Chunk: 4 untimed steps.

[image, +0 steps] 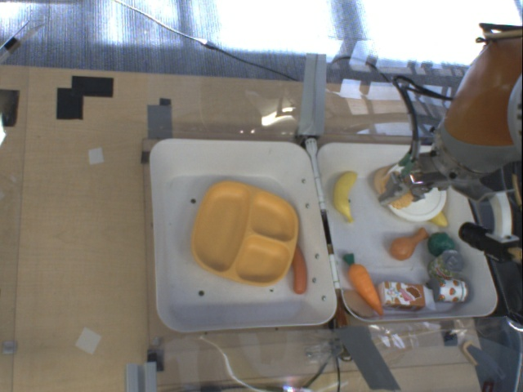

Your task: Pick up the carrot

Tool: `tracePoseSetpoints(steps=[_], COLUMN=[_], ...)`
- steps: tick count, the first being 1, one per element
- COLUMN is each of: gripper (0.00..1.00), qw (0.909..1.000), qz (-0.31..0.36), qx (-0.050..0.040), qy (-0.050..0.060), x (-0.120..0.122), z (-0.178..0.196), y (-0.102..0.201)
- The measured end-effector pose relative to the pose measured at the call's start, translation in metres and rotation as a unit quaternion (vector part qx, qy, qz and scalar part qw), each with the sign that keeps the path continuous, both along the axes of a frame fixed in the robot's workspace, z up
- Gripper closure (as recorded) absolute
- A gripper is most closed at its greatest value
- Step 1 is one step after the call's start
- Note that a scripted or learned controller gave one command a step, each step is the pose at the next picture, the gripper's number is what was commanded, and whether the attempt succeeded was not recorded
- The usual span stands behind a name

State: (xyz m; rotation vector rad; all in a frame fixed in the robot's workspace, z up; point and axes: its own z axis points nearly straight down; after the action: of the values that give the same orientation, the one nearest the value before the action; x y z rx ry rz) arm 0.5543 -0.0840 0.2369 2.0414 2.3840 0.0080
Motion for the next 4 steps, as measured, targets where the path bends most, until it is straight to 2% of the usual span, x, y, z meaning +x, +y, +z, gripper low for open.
tracePoseSetpoints(steps=[1, 2, 3, 4], gripper=[0.00, 0.00, 0.00, 0.00], qw=[1.0000, 0.9999, 0.9998, 0.9996], qz=[-0.003, 0.016, -0.019, -0.027], qx=[-0.0012, -0.0007, -0.0011, -0.0011], qy=[0.000, 0.003, -0.003, -0.005], x=[-0.001, -0.042, -0.022, -0.063], z=[0.000, -0.121, -0.148, -0.147], y=[-0.003, -0.005, -0.007, -0.006])
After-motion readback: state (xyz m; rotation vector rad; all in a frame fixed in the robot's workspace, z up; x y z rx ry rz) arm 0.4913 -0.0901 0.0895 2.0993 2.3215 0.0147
